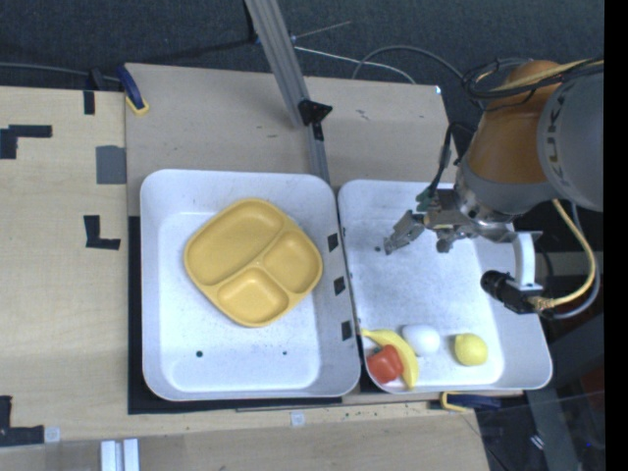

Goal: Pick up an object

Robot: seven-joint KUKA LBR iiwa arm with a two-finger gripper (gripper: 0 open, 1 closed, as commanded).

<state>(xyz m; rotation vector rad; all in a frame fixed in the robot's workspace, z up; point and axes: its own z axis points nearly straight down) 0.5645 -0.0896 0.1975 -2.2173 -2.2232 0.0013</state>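
Camera view, looking down on the desk: left bin holds one yellow divided plate, lying flat, slightly turned. Right bin holds four small items along its near edge: a banana touching a red piece, a white ball just beside them, and a yellow lemon-like fruit standing apart. End effector hovers over the bin's far half, fingers spread wide, nothing between them, well apart from the items. Advised handling: the lone yellow fruit looks the cleanest target; centre above it, descend straight, and close only once the fingers straddle it, avoiding the bin wall.
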